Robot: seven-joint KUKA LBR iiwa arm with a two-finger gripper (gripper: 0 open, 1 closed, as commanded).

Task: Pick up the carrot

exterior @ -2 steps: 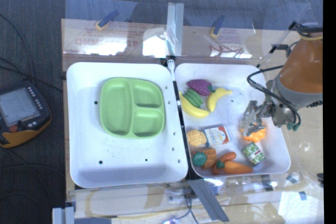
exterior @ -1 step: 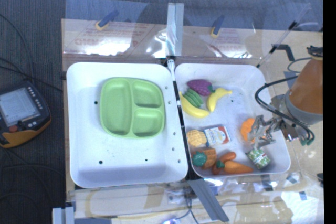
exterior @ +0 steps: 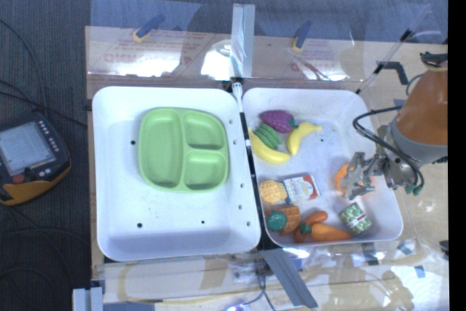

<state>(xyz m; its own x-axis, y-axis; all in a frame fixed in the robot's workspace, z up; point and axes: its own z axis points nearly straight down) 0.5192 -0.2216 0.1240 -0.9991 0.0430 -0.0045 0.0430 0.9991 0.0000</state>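
Observation:
The carrot (exterior: pixel 331 233), orange with a green top, lies flat along the front wall of the right bin (exterior: pixel 328 100). A shorter red-orange piece (exterior: pixel 315 218) rests just behind it. My gripper (exterior: pixel 358 176) hangs low over the right side of that bin, behind and to the right of the carrot and apart from it. A small orange object (exterior: pixel 341 174) sits right against the gripper's left side, partly hidden by it. Whether the gripper grips this object is unclear.
The right bin also holds two bananas (exterior: pixel 268 151), a purple fruit (exterior: pixel 277 118), a green vegetable (exterior: pixel 267 135), corn (exterior: pixel 272 191), a white packet (exterior: pixel 301 188) and a green can (exterior: pixel 354 217). A green divided plate (exterior: pixel 183 149) lies in the left bin (exterior: pixel 116 229).

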